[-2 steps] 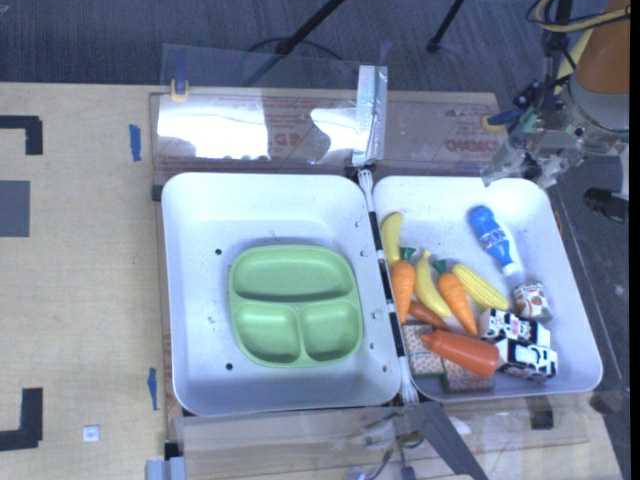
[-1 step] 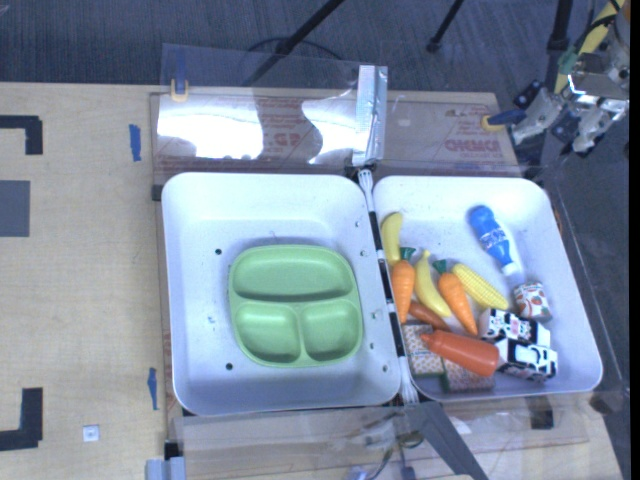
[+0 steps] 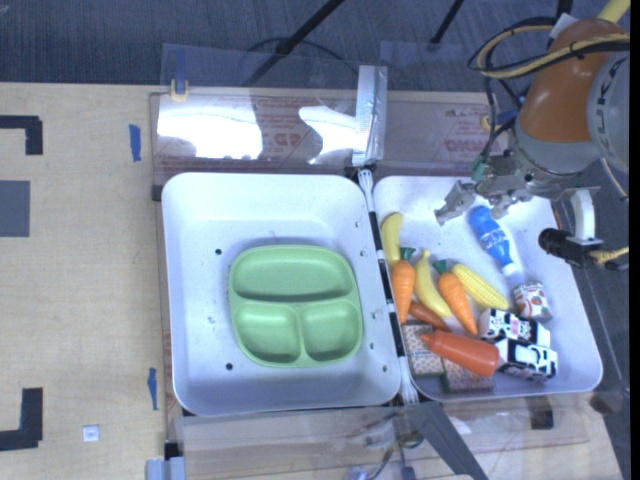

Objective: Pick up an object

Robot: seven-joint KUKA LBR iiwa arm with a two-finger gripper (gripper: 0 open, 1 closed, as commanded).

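Toy food [image 3: 470,313] is lying ungrasped in the right bin [image 3: 585,363], the hand [image 3: 478,196] hovering spread and empty just beside the blue bottle [image 3: 493,236]; pick still pending.

The bench [image 3: 70,268] bears two white bins [image 3: 200,208] side by side.

Robotics lab: taped bench [image 3: 70,268], tripod legs [image 3: 330,13].

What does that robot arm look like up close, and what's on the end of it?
The arm is a rounded grey body with a broad orange band above the wrist. Yellow and black cables loop over its top. At its end sits the claw, a small silvery-grey metal part with green bits near its base.
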